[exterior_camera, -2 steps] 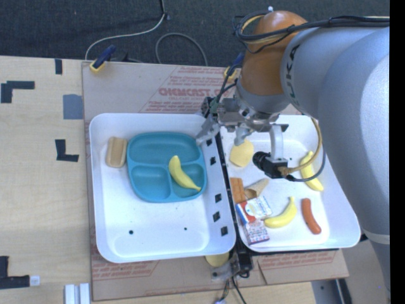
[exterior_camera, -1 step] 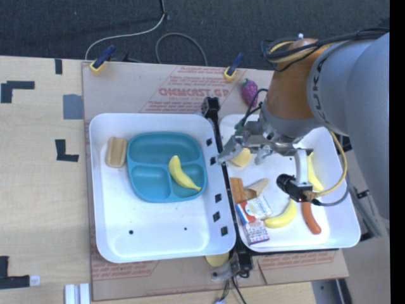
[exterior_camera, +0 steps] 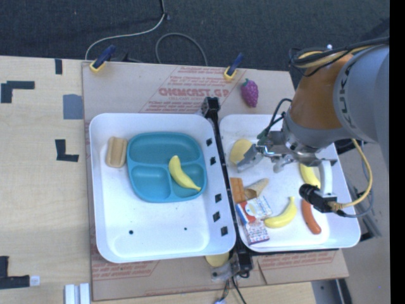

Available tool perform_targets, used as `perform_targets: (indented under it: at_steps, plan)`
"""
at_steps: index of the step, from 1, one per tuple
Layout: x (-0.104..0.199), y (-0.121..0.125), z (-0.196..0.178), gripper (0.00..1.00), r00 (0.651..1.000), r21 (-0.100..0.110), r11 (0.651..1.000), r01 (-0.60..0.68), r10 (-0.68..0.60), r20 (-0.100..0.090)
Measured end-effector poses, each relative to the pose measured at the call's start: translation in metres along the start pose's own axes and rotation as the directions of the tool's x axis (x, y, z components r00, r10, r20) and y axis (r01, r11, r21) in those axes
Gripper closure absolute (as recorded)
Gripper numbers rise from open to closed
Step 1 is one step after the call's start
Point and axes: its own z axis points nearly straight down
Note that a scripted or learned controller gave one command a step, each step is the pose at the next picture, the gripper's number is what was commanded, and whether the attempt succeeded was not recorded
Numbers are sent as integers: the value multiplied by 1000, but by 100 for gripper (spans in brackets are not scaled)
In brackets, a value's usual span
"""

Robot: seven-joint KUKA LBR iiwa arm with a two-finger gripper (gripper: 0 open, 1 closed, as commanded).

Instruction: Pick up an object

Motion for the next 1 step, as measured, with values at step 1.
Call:
perform_targets:
  at_steps: [1]
  plan:
    - [6, 79, 0, 0, 1000, -7, 1000, 8, -8, -1]
